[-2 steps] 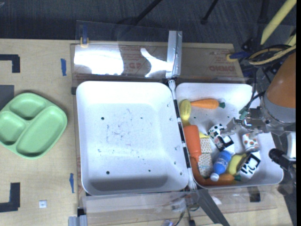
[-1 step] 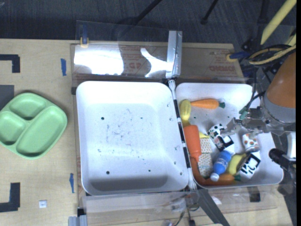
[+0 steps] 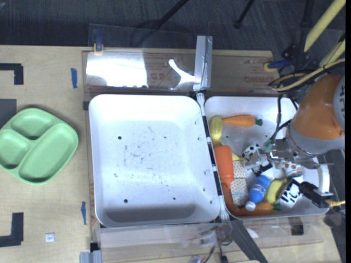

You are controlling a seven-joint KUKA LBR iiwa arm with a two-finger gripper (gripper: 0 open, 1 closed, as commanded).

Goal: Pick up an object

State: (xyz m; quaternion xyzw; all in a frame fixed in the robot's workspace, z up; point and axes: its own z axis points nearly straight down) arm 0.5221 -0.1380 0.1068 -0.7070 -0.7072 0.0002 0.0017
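Camera view looks down at a slant on the counter, where two shallow white bins sit side by side near its far edge. The left bin has only faint scuffs and a few dark dots on its floor. The right bin carries a heap of small things. A carrot lies near that bin's far wall, with a yellow piece just beside its blunt end. A long orange object runs along the wall shared with the left bin. Close to the near wall lies a blue bottle with a white cap, touching a banana on its right. A black-and-white spotted die sits toward the middle of the heap, and a black-and-white block rests at the near right corner.

The arm, grey with an orange band, reaches in over the right bin's right wall. Its tool is low over the heap, just beyond the bottle and banana; whether it is spread or pressed together cannot be told, and nothing can be seen pinched in it.

A green divided plate rests near the counter's left edge, well apart from the bins.
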